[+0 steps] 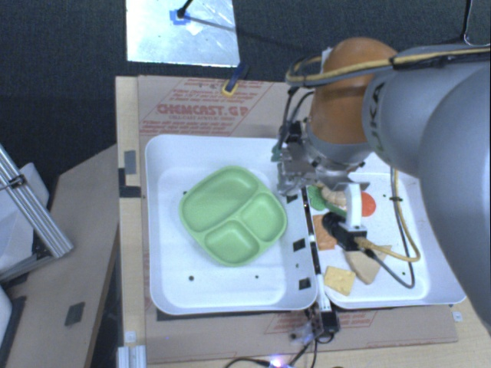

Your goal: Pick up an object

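A: Left bin (pixel 165 282)?
B: One green divided plate (pixel 232 215).
A: Right bin (pixel 430 278)?
B: Arm (pixel 383 106) overhead; gripper (pixel 288 176) at divider; yellow cracker (pixel 339 280), tan wedge (pixel 364 267), red disc (pixel 367 204).

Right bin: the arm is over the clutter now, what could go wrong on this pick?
The gripper hangs near the divider between the bins, so a descent could strike that edge. The small pieces in the right bin, like the yellow block and tan wedge, lie close together, so a grab could nudge neighbours or miss.

floor: dark carpet (pixel 61 52) | bench: tan board (pixel 84 228) | metal plate (pixel 180 21)
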`<move>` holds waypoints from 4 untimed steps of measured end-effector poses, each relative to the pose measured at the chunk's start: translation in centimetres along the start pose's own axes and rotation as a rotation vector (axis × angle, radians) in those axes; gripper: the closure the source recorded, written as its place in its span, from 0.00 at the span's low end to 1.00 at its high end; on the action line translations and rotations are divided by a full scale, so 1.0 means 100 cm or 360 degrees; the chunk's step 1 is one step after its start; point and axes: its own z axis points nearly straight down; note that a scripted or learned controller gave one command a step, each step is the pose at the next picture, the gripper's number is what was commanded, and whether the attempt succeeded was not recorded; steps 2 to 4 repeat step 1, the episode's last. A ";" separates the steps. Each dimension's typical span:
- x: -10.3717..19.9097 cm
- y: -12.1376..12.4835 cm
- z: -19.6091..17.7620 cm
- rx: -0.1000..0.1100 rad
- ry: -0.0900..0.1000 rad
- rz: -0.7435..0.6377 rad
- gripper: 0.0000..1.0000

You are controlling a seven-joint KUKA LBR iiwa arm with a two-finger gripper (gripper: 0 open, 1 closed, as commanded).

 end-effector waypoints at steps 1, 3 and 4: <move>-0.006 -0.001 0.001 0.0000 -0.0002 0.0006 1.00; -0.006 -0.001 0.001 0.0000 -0.0002 0.0006 1.00; -0.006 -0.001 0.001 0.0000 -0.0002 0.0006 1.00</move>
